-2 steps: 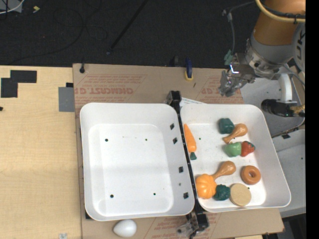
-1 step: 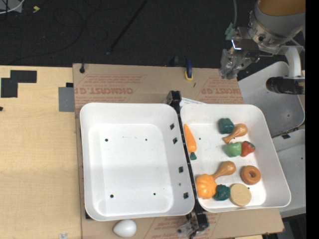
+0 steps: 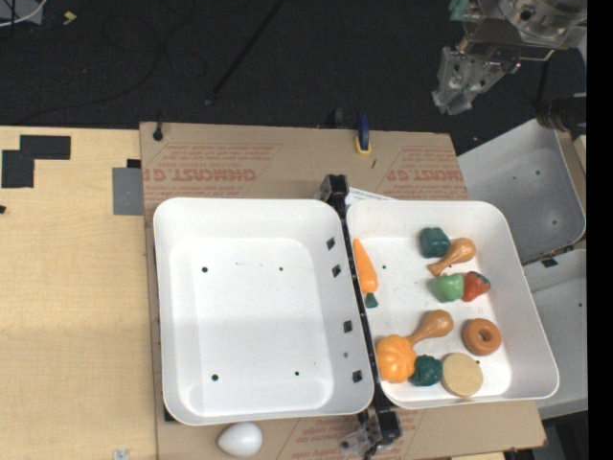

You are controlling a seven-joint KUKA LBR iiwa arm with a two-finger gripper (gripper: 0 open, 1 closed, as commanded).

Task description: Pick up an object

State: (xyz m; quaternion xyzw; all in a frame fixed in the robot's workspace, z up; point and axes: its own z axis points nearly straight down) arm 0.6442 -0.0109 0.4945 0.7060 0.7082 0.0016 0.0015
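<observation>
The light wooden bench (image 3: 67,286) is carrying a brown cardboard sheet (image 3: 287,166). Two shallow white plastic bins are sitting on it: one (image 3: 182,391) at nine o'clock, the other (image 3: 532,353) at three o'clock. A white egg (image 3: 239,439) is lying at six o'clock.

Even bright overhead light, soft shadows (background dark), focus sharp.

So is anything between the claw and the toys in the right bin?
Nothing visible. The claw hangs high beyond the right bin's far edge, with open space below it. The toys lie uncovered; nearest are the teal piece and a drumstick, touching each other.
</observation>
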